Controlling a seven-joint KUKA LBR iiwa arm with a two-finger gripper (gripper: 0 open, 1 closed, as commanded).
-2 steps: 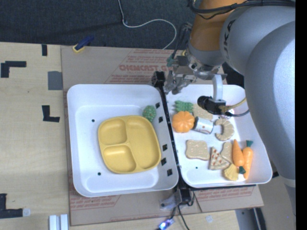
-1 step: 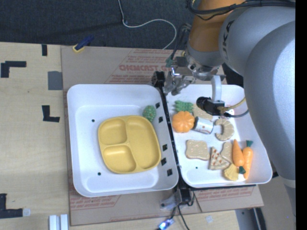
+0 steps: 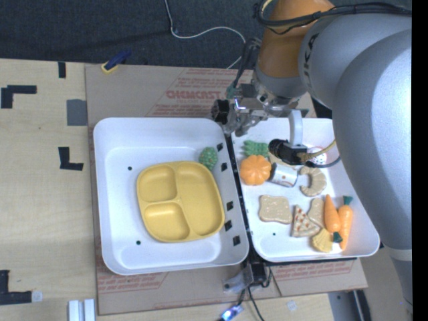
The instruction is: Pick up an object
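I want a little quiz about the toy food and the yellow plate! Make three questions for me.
1. True or false: the yellow plastic plate with three sections lies in the left white bin.
2. Which toy lies nearest that plate? A) green broccoli-like toy B) orange pumpkin toy C) tan bread-slice toy
3. Fill in: two orange carrot toys lie in the ____ white bin.

Key: 1 true; 2 A; 3 right.
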